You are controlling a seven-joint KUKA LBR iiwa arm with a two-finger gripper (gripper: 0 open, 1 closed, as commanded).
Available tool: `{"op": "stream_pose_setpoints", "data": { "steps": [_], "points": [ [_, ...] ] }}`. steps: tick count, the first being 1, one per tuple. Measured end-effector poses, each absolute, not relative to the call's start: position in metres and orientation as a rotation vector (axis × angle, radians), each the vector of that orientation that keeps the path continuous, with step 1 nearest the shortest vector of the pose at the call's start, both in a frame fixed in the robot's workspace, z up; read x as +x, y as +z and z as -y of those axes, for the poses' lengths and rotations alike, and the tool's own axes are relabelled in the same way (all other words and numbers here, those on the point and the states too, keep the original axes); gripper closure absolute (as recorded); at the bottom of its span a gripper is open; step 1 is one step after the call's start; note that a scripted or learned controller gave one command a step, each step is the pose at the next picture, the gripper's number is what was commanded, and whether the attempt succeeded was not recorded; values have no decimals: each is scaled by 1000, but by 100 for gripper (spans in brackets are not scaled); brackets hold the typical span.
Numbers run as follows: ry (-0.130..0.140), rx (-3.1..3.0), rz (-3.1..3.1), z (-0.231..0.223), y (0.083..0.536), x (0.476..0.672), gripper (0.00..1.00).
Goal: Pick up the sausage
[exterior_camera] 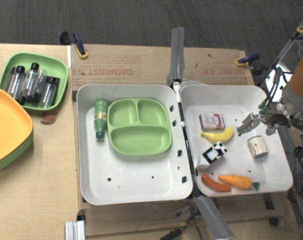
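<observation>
The sausage (215,183) is a short reddish-brown piece lying at the front left of the right bin (276,184). Its right end touches an orange carrot (236,182). My gripper (257,126) hangs over the right side of that bin, above and just left of a small white can (257,147). It is well behind and to the right of the sausage. Its fingers (246,124) are open and spread with nothing between them.
In the right bin also lie a pink box (212,120), a banana (217,134) and a black-and-white toy (214,153). The left bin (136,184) holds a green divided plate (139,126) and a green bottle (100,117). Off to the left stand orange plates (9,131) and a green tray of bottles (34,81).
</observation>
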State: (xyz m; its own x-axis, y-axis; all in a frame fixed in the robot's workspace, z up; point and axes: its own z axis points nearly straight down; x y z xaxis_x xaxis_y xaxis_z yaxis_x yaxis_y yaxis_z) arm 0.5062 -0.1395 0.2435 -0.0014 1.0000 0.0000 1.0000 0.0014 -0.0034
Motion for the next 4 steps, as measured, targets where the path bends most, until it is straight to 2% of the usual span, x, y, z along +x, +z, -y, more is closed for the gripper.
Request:
{"op": "stream_pose_setpoints", "data": {
  "steps": [1, 2, 3, 4],
  "points": [
    [4, -2518, 1874, 190, 132, 477, 0],
    [4, -2496, 1901, 152, 90, 476, 0],
    [6, -2500, 1895, 153, 99, 476, 100],
    [2, -2349, 2084, 211, 91, 477, 100]
  ]
}}
